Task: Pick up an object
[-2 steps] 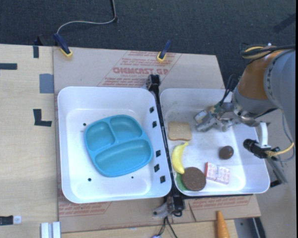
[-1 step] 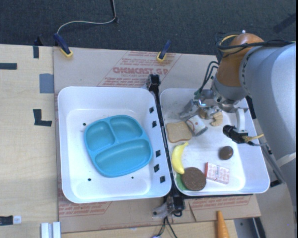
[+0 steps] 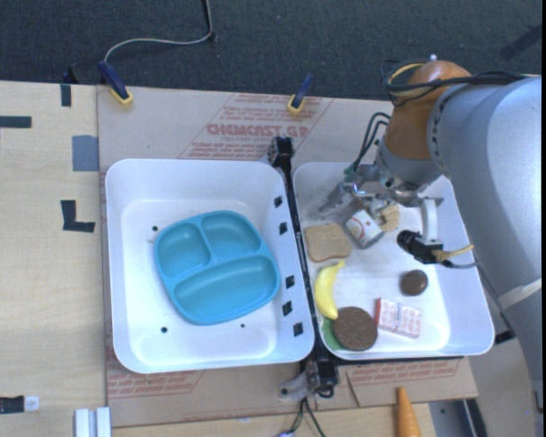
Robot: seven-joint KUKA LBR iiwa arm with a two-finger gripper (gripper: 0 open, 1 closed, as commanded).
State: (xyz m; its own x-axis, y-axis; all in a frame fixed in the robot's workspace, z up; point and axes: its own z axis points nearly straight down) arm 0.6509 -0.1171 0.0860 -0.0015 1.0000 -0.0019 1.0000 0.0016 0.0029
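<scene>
Big grey arm (image 3: pixel 500 180) up high on the right, reaching down into the right bin (image 3: pixel 455 342), with an orange band (image 3: pixel 408 139) above the wrist. Gripper (image 3: pixel 362 215) low in the back half of that bin, right beside the toast (image 3: pixel 328 241). Hard to tell whether spread or pressed together. Nothing plainly seen pinched in it.

Lots of little things to pick from, all in the right bin. Toast flat and square, light brown, near the left wall. Just in front of it, a yellow banana (image 3: pixel 326 291), short and curved, pointing front to back. Touching the banana's front end, a round dark brown cookie (image 3: pixel 355 328), lying flat. Peeking out from under the cookie's left side, a bit of something green (image 3: pixel 328 332), too hidden to name. Next to the cookie on the right, a small red and white packet (image 3: pixel 399 317), flat and a little tilted. Behind the packet, a small brown ball (image 3: pixel 414 283), sitting apart from the rest.

Left bin (image 3: pixel 127 271) white and shallow, pressed up side by side against the right one. Inside, one blue plate (image 3: pixel 218 267) with three parts, turned at a slant, with nothing on it.

Under both bins, a brown cardboard sheet (image 3: pixel 191 126) with red letters, pinned at the back by two yellow clips (image 3: pixel 116 87).
</scene>
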